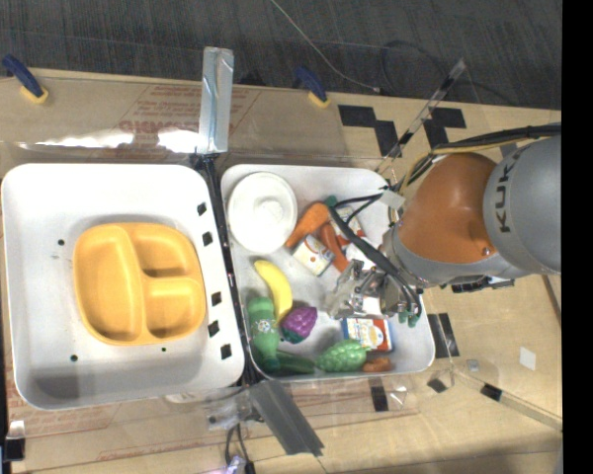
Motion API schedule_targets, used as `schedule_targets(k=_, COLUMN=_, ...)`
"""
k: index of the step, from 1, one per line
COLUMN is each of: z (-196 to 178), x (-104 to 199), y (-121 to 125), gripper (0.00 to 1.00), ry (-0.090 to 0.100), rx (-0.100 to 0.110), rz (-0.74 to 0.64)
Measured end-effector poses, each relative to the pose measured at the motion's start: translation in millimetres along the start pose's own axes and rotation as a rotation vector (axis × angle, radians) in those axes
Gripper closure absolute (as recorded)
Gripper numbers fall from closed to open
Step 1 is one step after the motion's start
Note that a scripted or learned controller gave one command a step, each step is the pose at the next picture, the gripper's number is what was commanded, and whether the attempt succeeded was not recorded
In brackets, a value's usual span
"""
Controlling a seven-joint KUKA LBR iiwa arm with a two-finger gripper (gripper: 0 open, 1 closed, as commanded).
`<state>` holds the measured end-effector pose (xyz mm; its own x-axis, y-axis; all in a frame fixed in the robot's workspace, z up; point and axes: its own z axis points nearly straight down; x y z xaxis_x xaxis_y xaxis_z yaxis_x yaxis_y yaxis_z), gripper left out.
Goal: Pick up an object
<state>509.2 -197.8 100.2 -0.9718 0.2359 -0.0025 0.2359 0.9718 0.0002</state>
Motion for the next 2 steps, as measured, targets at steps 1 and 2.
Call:
schedule_targets(k=1, z=0, x=0, y=0, gripper=0.00, ry=0.000, rx=0.000, rz=0.000)
schedule_targets(k=2, z=9, x=-28, y=-5, gripper=0.00, ry=0.002, rx=0.001, rz=-0.033)
